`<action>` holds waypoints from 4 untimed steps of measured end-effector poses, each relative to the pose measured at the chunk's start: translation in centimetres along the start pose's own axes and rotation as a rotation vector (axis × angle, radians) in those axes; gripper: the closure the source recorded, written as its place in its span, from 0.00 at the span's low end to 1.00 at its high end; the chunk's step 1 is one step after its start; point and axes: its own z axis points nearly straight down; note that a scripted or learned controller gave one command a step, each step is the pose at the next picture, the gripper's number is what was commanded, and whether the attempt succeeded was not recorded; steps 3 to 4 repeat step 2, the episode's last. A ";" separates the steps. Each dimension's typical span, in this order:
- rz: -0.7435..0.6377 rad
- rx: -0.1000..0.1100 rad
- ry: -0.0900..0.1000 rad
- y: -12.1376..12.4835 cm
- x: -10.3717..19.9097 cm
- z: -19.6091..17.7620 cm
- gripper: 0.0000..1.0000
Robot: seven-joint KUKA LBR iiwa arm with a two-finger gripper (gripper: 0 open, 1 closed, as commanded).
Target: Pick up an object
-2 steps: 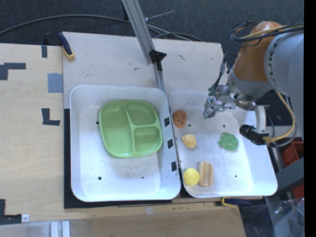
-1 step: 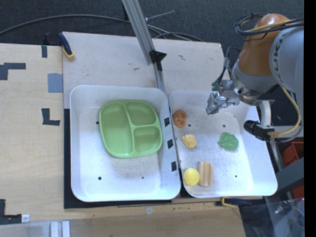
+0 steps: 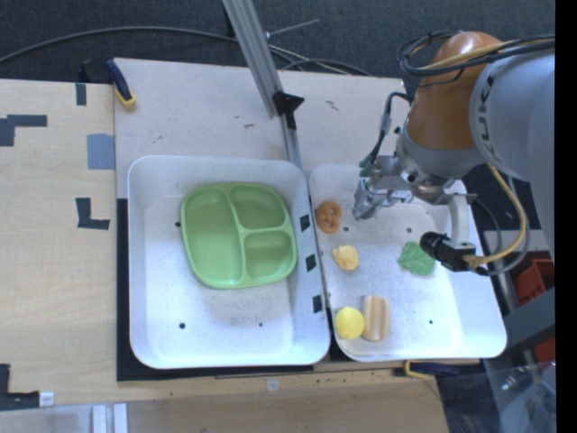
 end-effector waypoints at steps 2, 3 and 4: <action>-0.001 0.001 -0.001 -1.9 10.4 0.9 1.00; -0.001 0.001 -0.001 -1.9 10.4 0.9 1.00; -0.001 0.001 -0.001 -1.9 10.4 0.9 1.00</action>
